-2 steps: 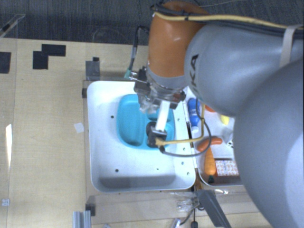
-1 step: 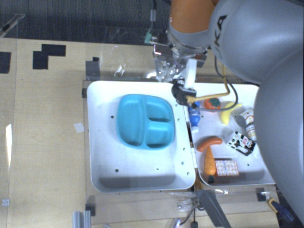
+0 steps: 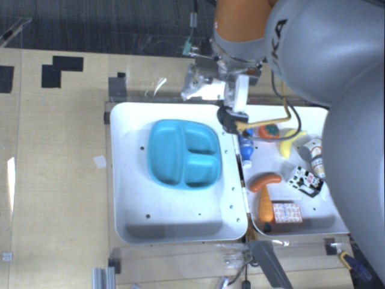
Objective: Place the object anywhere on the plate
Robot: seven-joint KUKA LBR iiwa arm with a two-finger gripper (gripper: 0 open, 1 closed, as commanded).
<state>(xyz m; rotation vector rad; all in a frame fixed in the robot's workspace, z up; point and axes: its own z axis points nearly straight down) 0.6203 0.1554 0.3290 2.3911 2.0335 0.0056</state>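
1. Pincer (image 3: 204, 88) hangs at the far side of the counter, over the back rim of the left bin (image 3: 129, 179) and close to the divide between the bins. From my station I cannot tell whether it is spread or pressed together; the tip reads as a blur of metal.
2. Plate (image 3: 180, 152): blue, three compartments, lying flat mid-bin on the left, apart from the pincer.
3. Right bin (image 3: 316, 221) carries every loose item I see. I cannot tell which one is the object to move.
4. Along the divide, far to near: small blue bottle (image 3: 245, 148), orange sausage-shaped piece (image 3: 264, 181), carrot (image 3: 265, 205).
5. Red-and-white patterned box (image 3: 286, 212) lies just beside the carrot, by the near wall.
6. Farther right: orange-and-teal item (image 3: 269, 131), yellow piece (image 3: 287, 144), black-and-white card (image 3: 305, 180), grey can (image 3: 313, 152) at the edge of the arm.
7. Arm (image 3: 337, 53) covers the right bin's right side.
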